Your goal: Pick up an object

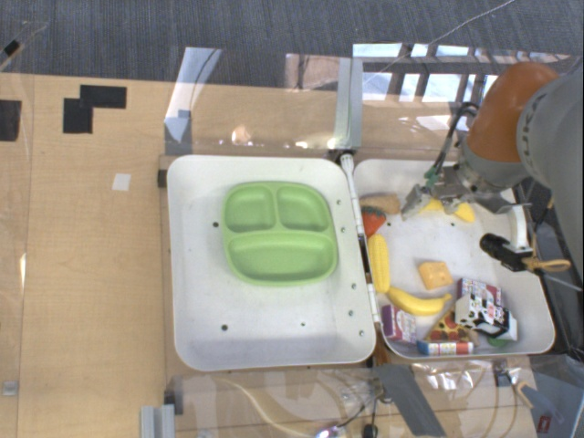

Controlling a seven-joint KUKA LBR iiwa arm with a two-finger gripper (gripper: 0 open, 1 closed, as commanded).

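Just beside the gripper (pixel 427 199), in the far part of the right bin (pixel 538 336), lies a small yellow piece (pixel 465 213). It sits on the bin floor, partly covered by the gripper's body. It cannot be told whether the gripper is released or clenched, and nothing is seen held in it. The grey arm (pixel 552 126) with its orange band (pixel 506 108) comes down over the bin's far right corner.

Left of the gripper, against the wall between the bins, a red-orange item (pixel 372 220) lies, and a yellow corn cob (pixel 379 261) lies lengthwise just nearer than it. A tan block (pixel 434 274) rests near the middle of the bin, apart from the rest. A banana (pixel 415 301) curves just below it.

Along the near wall the things crowd together. A purple carton (pixel 397 322) touches the banana's underside. A red and blue tube (pixel 447 347) lies flat at the rim. A printed box (pixel 479 304) in black, white and pink leans over a green item (pixel 499 334). All three carry print, but the writing is too small to read.

The left bin (pixel 196 336) holds a green divided plate (pixel 278 233) with three compartments, near its middle. Black block marks (pixel 91 106) show on the wooden bench (pixel 73 272) at far left, with no lettering.
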